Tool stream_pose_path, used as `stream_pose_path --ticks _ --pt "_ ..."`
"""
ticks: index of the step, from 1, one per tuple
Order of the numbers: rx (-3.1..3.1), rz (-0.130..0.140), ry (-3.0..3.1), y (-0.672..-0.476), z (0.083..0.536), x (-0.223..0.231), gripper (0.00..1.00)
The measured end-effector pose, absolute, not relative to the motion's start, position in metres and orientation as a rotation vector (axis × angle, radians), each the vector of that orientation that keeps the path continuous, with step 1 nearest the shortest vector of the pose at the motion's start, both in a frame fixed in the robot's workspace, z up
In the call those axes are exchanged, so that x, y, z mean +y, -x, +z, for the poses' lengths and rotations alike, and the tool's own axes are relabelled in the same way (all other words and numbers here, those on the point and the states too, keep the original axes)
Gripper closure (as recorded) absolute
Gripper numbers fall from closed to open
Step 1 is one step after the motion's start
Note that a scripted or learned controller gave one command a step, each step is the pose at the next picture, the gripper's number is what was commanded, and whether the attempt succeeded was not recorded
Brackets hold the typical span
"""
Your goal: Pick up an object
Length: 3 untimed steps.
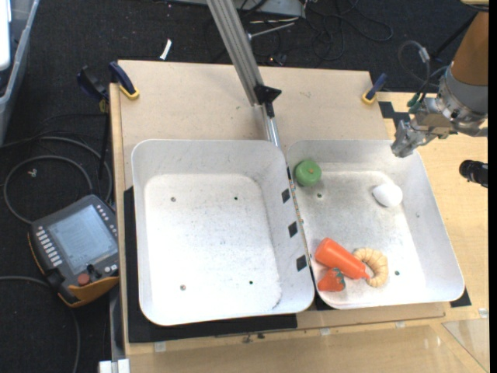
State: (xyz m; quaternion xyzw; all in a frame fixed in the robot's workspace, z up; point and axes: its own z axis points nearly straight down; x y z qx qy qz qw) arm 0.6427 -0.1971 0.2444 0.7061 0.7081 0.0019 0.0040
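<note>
The right bin (435, 231) holds a green round object (307, 172) near its back left corner and a white oval object (387, 195) toward the back right. An orange carrot-like piece (342, 258), a small red object (331, 281) and a curled tan object (374, 266) lie together near the front. My gripper (404, 144) hangs over the bin's back right rim, above and right of the white object. Nothing shows between its fingers.
The left bin (206, 224) sits beside the right one. A slanted metal pole (239, 45) comes down to the bins' shared back edge. Clamps (124, 80) mark the bench's back corners. A teach pendant (76, 247) lies on the floor at the left.
</note>
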Motion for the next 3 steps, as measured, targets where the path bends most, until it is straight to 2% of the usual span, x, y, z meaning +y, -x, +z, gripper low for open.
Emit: stream_pose_path --ticks 1,3 --pt "2.23 -0.001 -2.215 -0.631 0.235 -0.152 1.0" --pt "2.233 0.001 -2.213 -0.609 0.249 -0.041 1.0"
